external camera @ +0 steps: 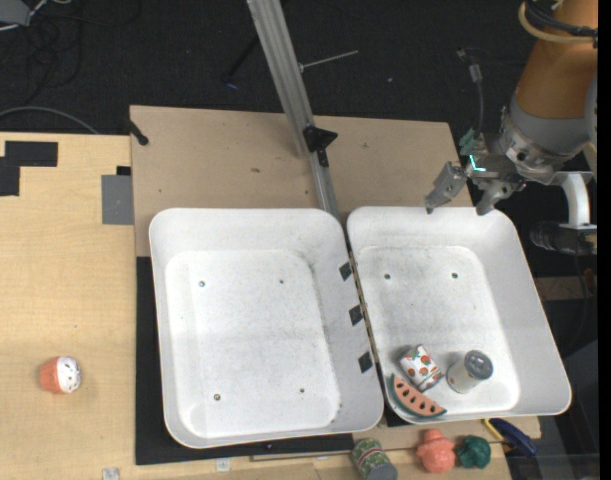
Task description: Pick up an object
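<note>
With the gripper (463, 194) spread wide and holding nothing above the right bin's (545, 368) far edge, the cup (419, 365), jar (470, 370) and melon slice (418, 398) crowd its near end; the jar looks light, stiff, best pinched across its body.

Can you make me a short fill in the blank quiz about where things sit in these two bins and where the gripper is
1. The watermelon slice toy, the patterned can and the grey jar all lie in the ____ bin.
2. The gripper hangs with its fingers ____ above that bin's far edge.
3. The orange ball lies on the wooden bench, ____ of the left bin.

Missing words: right; open; left
</note>
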Controlling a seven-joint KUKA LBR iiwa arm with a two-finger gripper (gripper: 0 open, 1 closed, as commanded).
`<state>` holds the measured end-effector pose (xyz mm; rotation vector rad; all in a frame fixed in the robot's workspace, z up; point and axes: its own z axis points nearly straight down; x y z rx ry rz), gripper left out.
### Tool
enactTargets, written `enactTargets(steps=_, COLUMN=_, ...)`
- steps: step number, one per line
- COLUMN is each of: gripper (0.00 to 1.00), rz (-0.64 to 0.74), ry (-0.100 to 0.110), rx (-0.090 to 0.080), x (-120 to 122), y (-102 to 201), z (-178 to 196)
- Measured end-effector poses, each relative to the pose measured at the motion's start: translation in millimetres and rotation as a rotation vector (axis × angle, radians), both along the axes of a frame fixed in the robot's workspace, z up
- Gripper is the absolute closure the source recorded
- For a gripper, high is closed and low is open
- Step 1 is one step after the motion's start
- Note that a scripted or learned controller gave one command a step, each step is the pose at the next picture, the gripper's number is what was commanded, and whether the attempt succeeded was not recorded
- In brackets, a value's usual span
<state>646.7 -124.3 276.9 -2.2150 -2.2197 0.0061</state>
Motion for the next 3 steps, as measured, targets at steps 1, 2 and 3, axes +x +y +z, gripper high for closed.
enactTargets(steps=1, gripper=0.00, rz=0.002, ry=-0.004, rx=-0.001, x=1, y=0, z=2)
enactTargets(steps=2, gripper=0.00, rz=0.003, ry=0.000, rx=-0.001, x=10, y=4, z=-55)
enactTargets(steps=3, gripper=0.00, rz=-0.001, ry=0.002, rx=0.000, x=13, y=2, z=-118)
